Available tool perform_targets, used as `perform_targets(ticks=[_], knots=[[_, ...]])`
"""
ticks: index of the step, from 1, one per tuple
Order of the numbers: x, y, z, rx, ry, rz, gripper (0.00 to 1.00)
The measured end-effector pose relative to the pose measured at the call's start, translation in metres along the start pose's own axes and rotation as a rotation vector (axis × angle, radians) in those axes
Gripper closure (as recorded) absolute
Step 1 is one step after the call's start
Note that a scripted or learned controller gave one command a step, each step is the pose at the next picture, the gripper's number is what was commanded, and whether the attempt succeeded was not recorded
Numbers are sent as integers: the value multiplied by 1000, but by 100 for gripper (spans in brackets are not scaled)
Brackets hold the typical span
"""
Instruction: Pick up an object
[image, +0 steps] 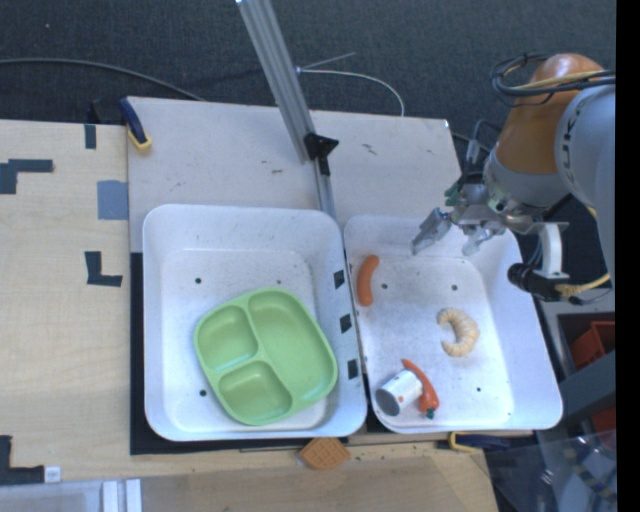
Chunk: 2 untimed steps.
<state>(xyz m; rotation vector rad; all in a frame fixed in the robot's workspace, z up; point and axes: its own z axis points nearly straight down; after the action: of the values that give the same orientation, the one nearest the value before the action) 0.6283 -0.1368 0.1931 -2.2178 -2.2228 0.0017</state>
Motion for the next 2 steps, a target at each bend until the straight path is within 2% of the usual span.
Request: perform_targets(ticks=[1, 2], knots=[[0, 0, 0, 0, 0, 0, 0], [-1, 0, 65, 6, 0, 1, 0]])
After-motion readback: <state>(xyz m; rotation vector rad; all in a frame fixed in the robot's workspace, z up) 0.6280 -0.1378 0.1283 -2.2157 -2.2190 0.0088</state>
